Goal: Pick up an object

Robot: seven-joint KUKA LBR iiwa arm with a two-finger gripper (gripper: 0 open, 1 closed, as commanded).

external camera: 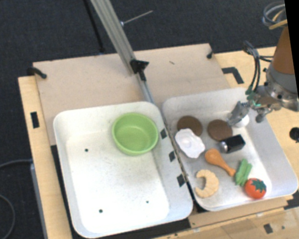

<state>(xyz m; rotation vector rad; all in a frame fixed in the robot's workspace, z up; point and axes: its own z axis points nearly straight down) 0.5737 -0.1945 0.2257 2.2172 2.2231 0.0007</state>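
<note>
- The arm (pixel 282 71) is seen reaching in from the right edge, its wrist bent down toward the upper right part of the right bin (pixel 274 150).
- The gripper (pixel 242 114) is held low over that bin's upper right area, just right of a brown disc (pixel 219 129); whether its fingers are apart or closed cannot be told, and nothing is seen held in them.
- No readable writing or brand mark is seen on any item.
- In the right bin lie a second brown disc (pixel 189 125), a white crumpled lump (pixel 189 143), a black block (pixel 233 143), a tan drumstick (pixel 220 161), a pale croissant (pixel 207 183), a green pod (pixel 243 171) and a red tomato (pixel 255 188).
- The drumstick's long axis runs diagonally, thick end up-left, thin end down-right.
- The green pod is laid diagonally, its lower end beside the tomato.
- In the left bin (pixel 96 207) a green bowl (pixel 135 133) is set upright near the upper right corner.
</note>
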